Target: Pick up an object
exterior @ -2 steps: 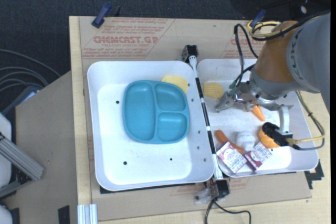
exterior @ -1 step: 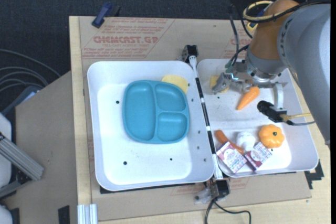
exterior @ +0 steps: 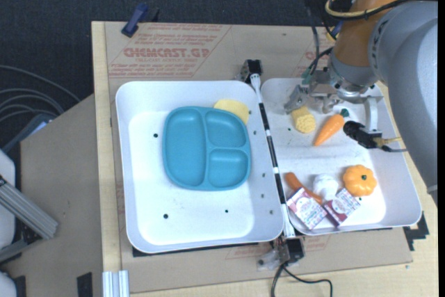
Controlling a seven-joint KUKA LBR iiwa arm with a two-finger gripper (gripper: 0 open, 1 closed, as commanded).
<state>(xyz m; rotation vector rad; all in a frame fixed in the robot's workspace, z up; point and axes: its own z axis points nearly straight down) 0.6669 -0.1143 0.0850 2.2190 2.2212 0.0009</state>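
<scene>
**Hand low in the right bin, over the corn and carrot**

The arm (exterior: 407, 45) reaches in from the right; its hand (exterior: 321, 95) hangs low at the far end of the right bin (exterior: 396, 209) — whether it is clenched or released cannot be told, and nothing shows gripped in it. Just below the hand lies a yellow corn piece (exterior: 304, 122); beside that, a carrot (exterior: 328, 129) lies tilted. Nearer the camera, well apart from the hand, sit a small pumpkin (exterior: 359, 180), a white round thing (exterior: 325, 185), a sausage (exterior: 297, 184) and two snack packets (exterior: 309, 209). To the hand's left, the other bin (exterior: 139, 219) holds a blue divided plate (exterior: 206, 148) with a yellow piece (exterior: 232, 108) at its far edge; both bins rest on the bench (exterior: 167, 45).
</scene>
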